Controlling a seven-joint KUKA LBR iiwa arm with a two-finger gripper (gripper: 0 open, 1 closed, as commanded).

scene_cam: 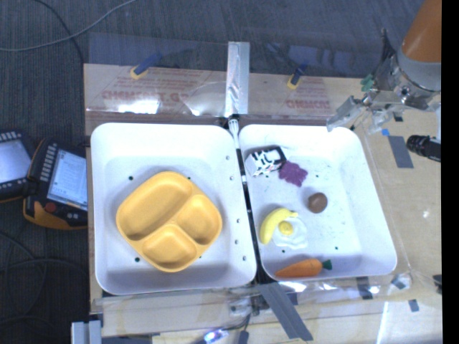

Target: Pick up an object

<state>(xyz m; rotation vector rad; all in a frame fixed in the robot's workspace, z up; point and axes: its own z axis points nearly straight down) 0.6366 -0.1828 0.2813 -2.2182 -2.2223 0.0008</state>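
The bench carries 2 shallow white bins side by side, the left bin (pixel 100 165) and the right bin (pixel 369 192), meeting along a central seam. In the left bin a yellow divided plate (pixel 169 219) with 3 compartments lies flat near the middle, turned at a slant. The right bin holds the loose items: a black-and-white patterned object (pixel 264 160) sits toward 11 o'clock of that bin, with a purple piece (pixel 292 172) just beside it at its 4 o'clock, the 2 appearing to touch. A small brown ball (pixel 317 203) rests near the bin's centre, apart from the others. At 7 o'clock of the bin a yellow banana (pixel 274 221) curves around a fried egg toy (pixel 288 233), the 2 touching. An orange carrot (pixel 301 268) with a green stem end lies along the near wall at 6 o'clock, its stem pointing toward 3 o'clock. The arm enters at 2 o'clock of the view, its orange band (pixel 424 27) above the grey wrist, and the gripper (pixel 356 113) hangs just outside the right bin's far right corner, over the bench rather than over any item. Whether it is released or clenched I cannot tell; nothing is seen in it. A handheld pendant (pixel 54 185) lies off the bench at 9 o'clock.
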